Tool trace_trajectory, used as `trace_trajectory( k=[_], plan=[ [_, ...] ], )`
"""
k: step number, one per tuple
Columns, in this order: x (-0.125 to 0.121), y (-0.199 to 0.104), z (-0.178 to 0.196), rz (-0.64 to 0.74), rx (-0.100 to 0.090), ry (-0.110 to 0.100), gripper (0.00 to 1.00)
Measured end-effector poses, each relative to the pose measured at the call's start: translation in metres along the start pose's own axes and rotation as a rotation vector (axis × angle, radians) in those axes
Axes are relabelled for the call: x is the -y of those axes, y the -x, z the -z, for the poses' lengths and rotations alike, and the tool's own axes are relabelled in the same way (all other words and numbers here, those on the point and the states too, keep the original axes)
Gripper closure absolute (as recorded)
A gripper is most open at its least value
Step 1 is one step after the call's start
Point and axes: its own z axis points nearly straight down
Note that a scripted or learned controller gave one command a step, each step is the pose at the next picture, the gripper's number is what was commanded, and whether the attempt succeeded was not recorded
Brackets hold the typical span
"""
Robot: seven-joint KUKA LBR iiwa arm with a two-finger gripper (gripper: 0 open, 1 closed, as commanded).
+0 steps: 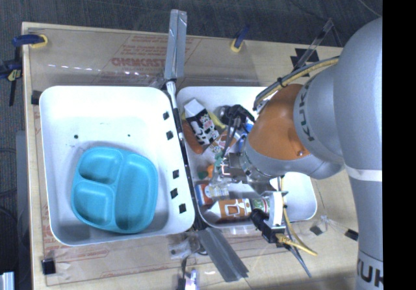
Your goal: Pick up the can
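Two white bins side by side on a wide desk point(97, 54). Big grey arm point(351, 106) with an orange band, reaching in from the right, low over the right bin point(305, 207). In the left bin point(58, 106), a blue tray point(117, 188) with three hollows. In the right bin, a heap of small things. Near its front wall, lying on its side just below the wrist: likely the can point(229, 208), brown and orange with a pale label. Probably light, hard, smooth and quick to roll. Best to pinch across the round middle, not the ends. Pincer point(222, 166) tucked under the wrist, above the heap; cannot tell if released or clenched. Smaller still: a cow-spotted pack point(203, 127).
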Motion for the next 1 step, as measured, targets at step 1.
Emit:
trace_trajectory(
  k=[1],
  plan=[
    [0.0027, 0.0303, 0.1481, -0.215, 0.000, 0.004, 1.00]
  ],
)
